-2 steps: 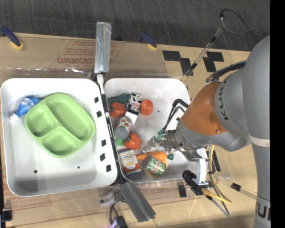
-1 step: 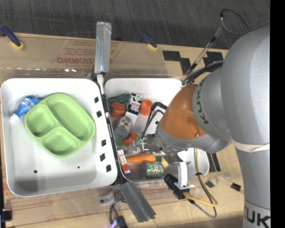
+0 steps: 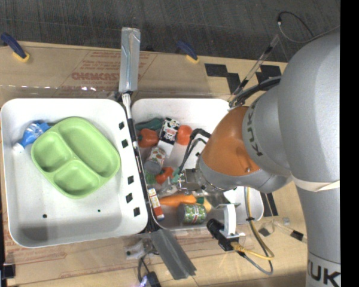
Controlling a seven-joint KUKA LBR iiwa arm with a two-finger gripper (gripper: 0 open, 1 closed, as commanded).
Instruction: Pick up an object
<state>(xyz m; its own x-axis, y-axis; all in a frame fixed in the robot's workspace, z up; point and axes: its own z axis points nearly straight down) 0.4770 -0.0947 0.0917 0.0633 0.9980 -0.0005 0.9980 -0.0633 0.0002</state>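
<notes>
The right bin holds a heap of small objects: an orange-red piece, a black-and-white item, a small can, an orange carrot-like piece and a green can. The arm's orange band hangs over the bin's right half. My gripper reaches down into the heap near the carrot-like piece, its tips lost among the objects.
The left bin holds a green divided plate with a blue object at its upper left. A grey divider bar stands between the bins. Cardboard walls surround the bench; cables hang at the right.
</notes>
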